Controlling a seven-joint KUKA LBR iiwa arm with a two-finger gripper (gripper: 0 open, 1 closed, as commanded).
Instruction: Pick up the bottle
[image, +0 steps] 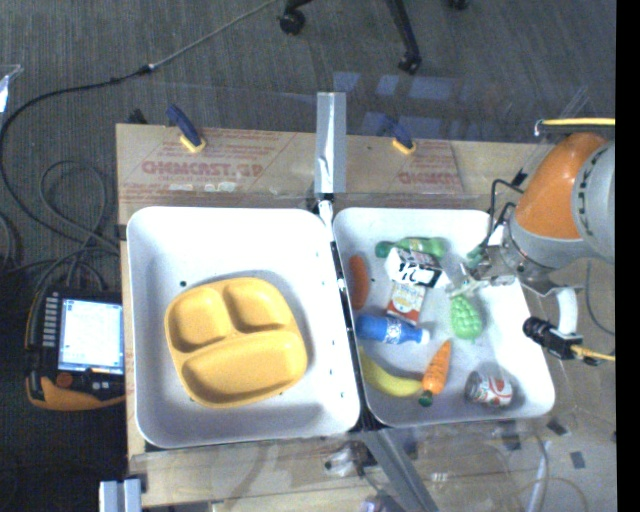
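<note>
Camera view, one bottle (392, 330), one banana (390, 378), two bins (150, 250)

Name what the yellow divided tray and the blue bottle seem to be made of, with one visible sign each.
Yellow tray: probably moulded plastic, from its uniform colour, rounded compartments and soft sheen. Blue bottle: likely plastic, smooth and glossy with a white cap, though small here.

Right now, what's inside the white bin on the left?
The left bin holds a yellow divided plate with three compartments, all bare. Whatever part of the bin floor lies under the plate is covered, so I cannot see it.
</note>
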